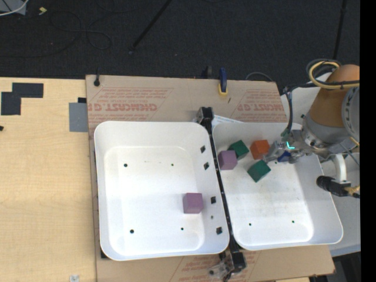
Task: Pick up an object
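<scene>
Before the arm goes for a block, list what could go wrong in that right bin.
1. The gripper sits low beside the orange block, with two green blocks and a purple block bunched close by; closing in may shove neighbours rather than grasp one.
2. The cluster lies near the divider between the bins, so a pushed block could jam against that wall.

One fixed camera looked down at a slant from above the worktop [41, 175], from a moderate distance. Both white bins, left [111, 157] and right [317, 216], sat fully within view. The arm [332, 113] entered from the right edge.
</scene>
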Motion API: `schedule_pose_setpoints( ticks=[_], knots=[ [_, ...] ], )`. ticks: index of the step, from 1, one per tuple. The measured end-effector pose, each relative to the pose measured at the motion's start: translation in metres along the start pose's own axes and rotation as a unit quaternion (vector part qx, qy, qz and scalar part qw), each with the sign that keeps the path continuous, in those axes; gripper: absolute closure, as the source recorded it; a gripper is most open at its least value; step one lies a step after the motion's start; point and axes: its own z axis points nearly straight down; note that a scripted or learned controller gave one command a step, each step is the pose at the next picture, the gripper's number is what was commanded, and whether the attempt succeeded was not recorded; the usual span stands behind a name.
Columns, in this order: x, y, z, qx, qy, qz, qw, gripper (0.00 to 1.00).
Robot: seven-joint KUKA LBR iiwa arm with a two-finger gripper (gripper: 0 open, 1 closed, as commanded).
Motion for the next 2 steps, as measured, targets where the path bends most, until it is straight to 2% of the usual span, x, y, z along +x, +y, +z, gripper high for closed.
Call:
schedule_pose_setpoints(
  ticks=[1, 2],
  knots=[
    [0.036, 0.022, 0.020, 0.009, -0.002, 0.001, 1.0000, 0.00],
    [-0.005, 0.022, 0.019, 0.007, -0.001, 0.002, 1.0000, 0.00]
  ],
)
